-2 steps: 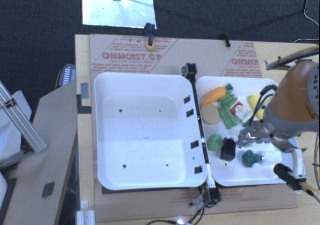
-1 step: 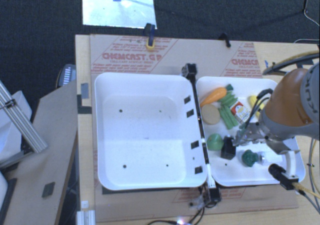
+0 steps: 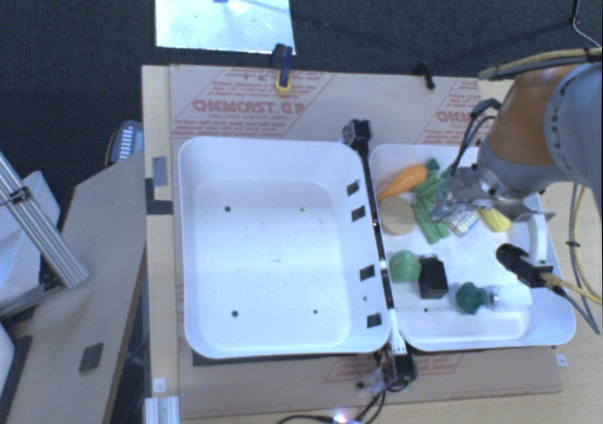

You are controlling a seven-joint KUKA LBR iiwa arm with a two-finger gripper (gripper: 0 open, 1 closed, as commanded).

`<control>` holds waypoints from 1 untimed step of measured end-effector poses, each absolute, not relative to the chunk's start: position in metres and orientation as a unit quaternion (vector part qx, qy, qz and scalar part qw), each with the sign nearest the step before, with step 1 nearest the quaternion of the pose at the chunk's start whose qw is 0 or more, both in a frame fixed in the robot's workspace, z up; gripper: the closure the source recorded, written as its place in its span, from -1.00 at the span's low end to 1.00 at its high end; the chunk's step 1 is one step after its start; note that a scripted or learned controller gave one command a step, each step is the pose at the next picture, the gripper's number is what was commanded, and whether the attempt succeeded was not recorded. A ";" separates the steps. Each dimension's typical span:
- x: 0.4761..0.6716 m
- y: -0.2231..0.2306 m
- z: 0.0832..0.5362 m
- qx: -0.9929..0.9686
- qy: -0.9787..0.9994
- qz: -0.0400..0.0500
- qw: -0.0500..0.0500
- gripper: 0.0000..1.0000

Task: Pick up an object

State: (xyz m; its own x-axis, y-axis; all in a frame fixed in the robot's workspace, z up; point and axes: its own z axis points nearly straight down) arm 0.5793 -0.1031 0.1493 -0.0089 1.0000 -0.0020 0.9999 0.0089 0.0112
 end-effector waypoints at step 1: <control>0.483 -0.091 0.209 0.707 0.707 0.000 -0.002 1.00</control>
State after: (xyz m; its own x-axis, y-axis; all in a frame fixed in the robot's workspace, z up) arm 0.4828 -0.0907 0.2087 0.0002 1.0000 0.0021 1.0000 -0.0002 -0.0022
